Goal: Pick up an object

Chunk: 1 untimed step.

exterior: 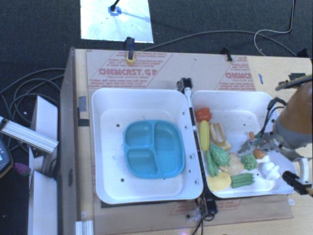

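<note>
From the fixed overhead camera, the grey arm with the orange band (297, 112) is reaching in from the right edge and hanging over the right-hand shallow white plastic bin (230, 102). Its two-finger gripper (250, 146) is sitting low among the toy food at the right of that bin, and I cannot tell how the claw is standing, as the tip is lost in clutter.

The bin is holding the pile of objects to pick from. A red toy tomato (203, 114) is lying near the bin's left wall, with a yellow corn cob (204, 135) just below it and a tan bread-like piece (218, 133) beside that. A green bumpy broccoli-like toy (220, 155) is resting near the middle, touching a long green pod (212, 163). A pale yellow rounded toy (219, 181) is lying at the front, beside a short green ridged vegetable (242, 180). A small green leafy piece (249, 161) and a white lumpy toy (269, 170) are lying just beside the gripper.

The left-hand white bin (112, 106) is holding a blue plastic divided plate (154, 148), lying flat near its centre.
</note>
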Motion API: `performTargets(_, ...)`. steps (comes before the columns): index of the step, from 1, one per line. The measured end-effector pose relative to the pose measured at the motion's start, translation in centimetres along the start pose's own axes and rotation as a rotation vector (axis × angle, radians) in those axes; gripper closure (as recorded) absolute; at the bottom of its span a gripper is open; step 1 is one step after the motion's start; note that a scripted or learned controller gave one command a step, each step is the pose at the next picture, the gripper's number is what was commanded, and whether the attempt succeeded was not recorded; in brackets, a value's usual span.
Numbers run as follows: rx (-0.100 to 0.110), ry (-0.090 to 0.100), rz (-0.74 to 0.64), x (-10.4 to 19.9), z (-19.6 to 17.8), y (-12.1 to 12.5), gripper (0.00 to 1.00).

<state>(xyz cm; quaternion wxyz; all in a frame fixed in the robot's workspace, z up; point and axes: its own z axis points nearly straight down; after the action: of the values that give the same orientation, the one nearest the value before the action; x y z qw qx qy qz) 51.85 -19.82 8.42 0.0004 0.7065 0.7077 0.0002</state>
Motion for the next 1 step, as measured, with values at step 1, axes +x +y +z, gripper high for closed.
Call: performTargets(1, -0.003, -0.001, -0.001, -0.02, -1.08, 0.10, 1.00)
